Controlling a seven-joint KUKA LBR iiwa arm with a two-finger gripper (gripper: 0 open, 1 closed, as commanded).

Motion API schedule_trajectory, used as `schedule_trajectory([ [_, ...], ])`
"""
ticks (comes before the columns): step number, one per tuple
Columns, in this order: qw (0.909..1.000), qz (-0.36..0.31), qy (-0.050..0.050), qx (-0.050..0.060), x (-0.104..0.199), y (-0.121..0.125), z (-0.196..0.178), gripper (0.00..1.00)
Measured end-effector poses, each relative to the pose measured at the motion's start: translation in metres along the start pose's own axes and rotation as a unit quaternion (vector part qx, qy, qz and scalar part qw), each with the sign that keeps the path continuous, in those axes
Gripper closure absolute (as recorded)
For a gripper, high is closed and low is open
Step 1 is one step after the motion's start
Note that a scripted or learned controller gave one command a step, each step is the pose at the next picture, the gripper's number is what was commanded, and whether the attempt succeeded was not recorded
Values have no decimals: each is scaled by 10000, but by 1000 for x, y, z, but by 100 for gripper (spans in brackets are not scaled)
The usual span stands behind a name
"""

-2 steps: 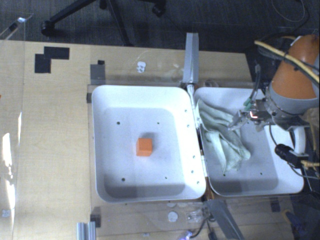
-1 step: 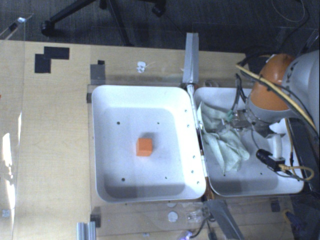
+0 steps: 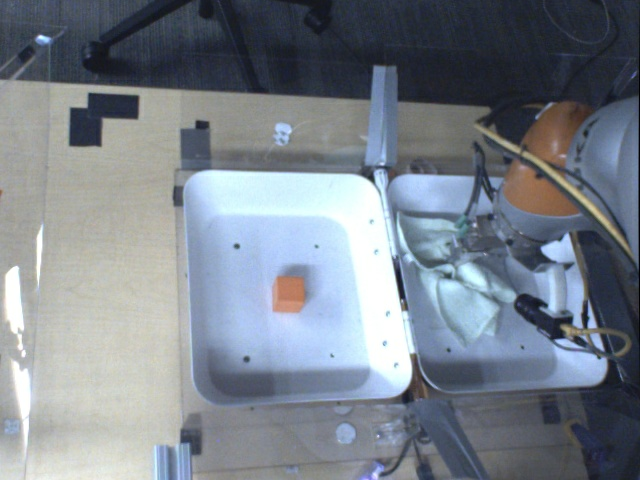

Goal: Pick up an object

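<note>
A small orange cube (image 3: 289, 294) sits near the middle of the left white bin (image 3: 215, 218). A crumpled white cloth (image 3: 462, 299) lies in the right bin (image 3: 520, 363), spreading from its back left toward the middle. My gripper (image 3: 468, 255) is low in the right bin, right over the upper part of the cloth, with the orange-banded wrist (image 3: 540, 173) behind it. The cloth bunches up against the gripper, and the contact itself is hidden by the gripper body.
A grey metal post (image 3: 380, 118) stands at the back between the two bins. Black cables (image 3: 545, 318) hang from the arm over the right bin's right side. A chair base (image 3: 215, 3) stands on the dark floor beyond the bench.
</note>
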State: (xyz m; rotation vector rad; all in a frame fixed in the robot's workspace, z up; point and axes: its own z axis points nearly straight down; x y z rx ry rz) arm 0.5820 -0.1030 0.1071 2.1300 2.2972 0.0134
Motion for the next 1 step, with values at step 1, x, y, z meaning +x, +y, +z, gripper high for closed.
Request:
schedule_trajectory([
  [1,9993,362,-2,48,33,24,-77,100],
])
